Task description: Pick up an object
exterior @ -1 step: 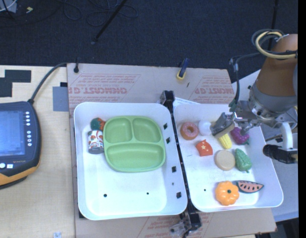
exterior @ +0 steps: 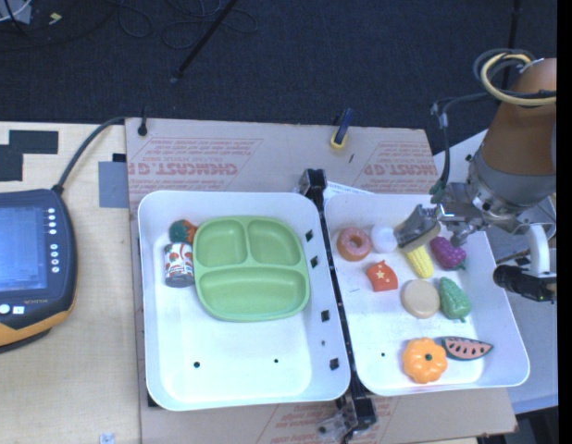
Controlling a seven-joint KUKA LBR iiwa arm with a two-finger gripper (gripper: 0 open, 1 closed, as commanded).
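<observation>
Nearest, in the right bin (exterior: 504,326): ribbed orange pumpkin (exterior: 424,360) touching a flat watermelon slice (exterior: 467,348). Beyond, a smooth beige bun (exterior: 420,298). Farther, bumpy yellow corn (exterior: 421,263) with the gripper (exterior: 416,233) right over it, open or closed impossible to tell. Best to descend straight, span the corn's narrow width, avoid the glossy purple grapes (exterior: 448,252) alongside.
</observation>
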